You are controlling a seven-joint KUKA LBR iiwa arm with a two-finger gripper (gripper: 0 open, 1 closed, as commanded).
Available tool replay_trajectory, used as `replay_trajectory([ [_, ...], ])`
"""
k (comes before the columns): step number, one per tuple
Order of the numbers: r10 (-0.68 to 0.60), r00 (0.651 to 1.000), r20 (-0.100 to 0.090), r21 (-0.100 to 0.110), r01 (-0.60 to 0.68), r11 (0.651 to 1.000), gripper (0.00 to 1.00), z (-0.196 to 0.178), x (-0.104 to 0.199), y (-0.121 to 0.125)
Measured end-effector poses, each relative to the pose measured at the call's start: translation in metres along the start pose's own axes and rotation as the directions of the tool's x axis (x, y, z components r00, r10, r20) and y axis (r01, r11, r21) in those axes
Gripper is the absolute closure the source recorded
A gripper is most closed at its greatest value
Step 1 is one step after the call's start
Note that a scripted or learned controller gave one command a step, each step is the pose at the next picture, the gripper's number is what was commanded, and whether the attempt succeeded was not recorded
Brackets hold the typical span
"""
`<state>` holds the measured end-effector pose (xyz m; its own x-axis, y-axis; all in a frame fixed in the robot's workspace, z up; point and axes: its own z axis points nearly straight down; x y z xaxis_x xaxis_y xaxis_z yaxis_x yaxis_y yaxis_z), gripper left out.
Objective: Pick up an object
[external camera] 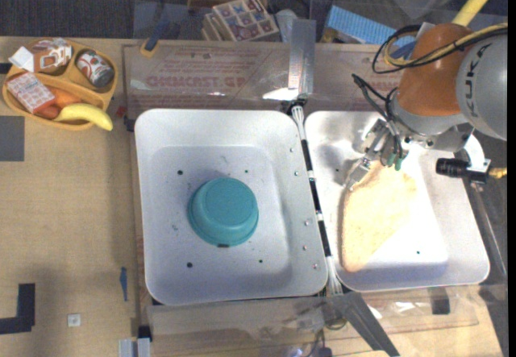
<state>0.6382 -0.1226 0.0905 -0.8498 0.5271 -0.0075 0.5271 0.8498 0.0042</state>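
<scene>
Cloth (pixel 372 218): looks soft, limp and light, prob. a thin rag or sponge-cloth, so it should drape and sag when lifted, no risk of breakage. Not slippery by the look of it, but thin; fingers must pinch fabric, not skim over it. Best hold, I'd say: the raised upper tip, where it peaks toward the gripper, or any fold standing off the bin floor. A flat middle gives little to bite.

Looks: pale tan/cream, roughly a tall wedge, wide at the bottom, narrowing to a point at top. Surface matte, faintly mottled. It lies in the right bin (pixel 451 267), center-right of frame, covering much of that bin's floor, lower edge near the front wall.

Gripper (pixel 379 150) sits at the cloth's upper tip, touching or just above it. Jaws: can't tell whether spread or closed, too small and cluttered w/ cables; can't tell if fabric is between them either. Arm (pixel 439 77), grey w/ orange band, comes in from upper right.

Left bin (pixel 161 146), center of frame: teal bowl (pixel 224 211) upside down on its floor, well apart from the cloth.

Upper left of frame, on the bench: yellow tray (pixel 20 97) w/ banana (pixel 87 114) and small packets.
</scene>
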Motion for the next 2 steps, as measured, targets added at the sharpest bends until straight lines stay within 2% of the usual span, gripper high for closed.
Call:
replay_trajectory([
  [1, 0.31, 0.951, -0.005, 0.004, -0.31, 0.951, 0.0, -0.021, 0.041, 0.009],
  [2, 0.466, 0.885, 0.002, -0.004, -0.466, 0.885, 0.0, 0.0, 0.051, -0.008],
])
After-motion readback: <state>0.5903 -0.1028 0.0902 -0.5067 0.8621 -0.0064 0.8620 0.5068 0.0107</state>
